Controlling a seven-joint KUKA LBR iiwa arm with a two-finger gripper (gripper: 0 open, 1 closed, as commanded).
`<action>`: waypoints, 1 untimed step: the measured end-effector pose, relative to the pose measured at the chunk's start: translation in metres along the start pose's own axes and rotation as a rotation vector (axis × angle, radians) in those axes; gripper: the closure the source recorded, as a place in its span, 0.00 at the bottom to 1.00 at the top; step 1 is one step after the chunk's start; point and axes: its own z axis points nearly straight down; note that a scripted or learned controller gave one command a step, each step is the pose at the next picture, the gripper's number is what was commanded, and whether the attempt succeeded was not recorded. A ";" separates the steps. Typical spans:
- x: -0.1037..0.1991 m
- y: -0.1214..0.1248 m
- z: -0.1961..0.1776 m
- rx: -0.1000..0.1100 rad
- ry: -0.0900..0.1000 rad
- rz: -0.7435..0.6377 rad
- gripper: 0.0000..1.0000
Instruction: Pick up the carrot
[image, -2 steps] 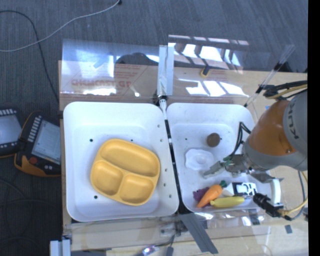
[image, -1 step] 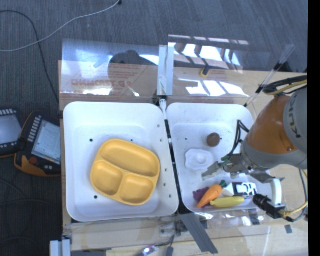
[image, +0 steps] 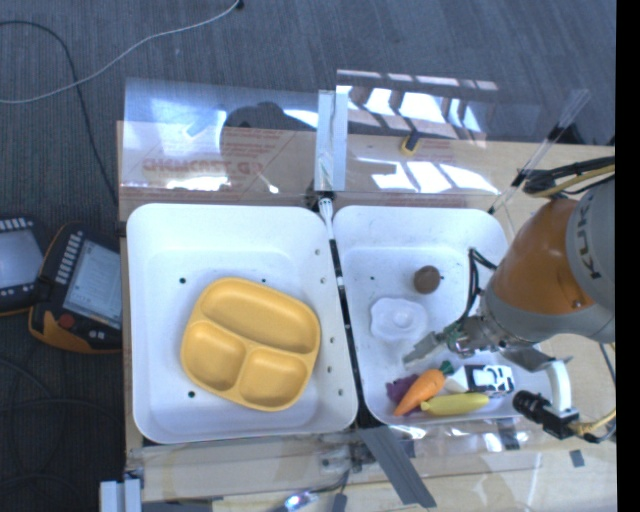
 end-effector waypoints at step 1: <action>0.006 0.002 0.019 -0.006 -0.001 0.079 0.00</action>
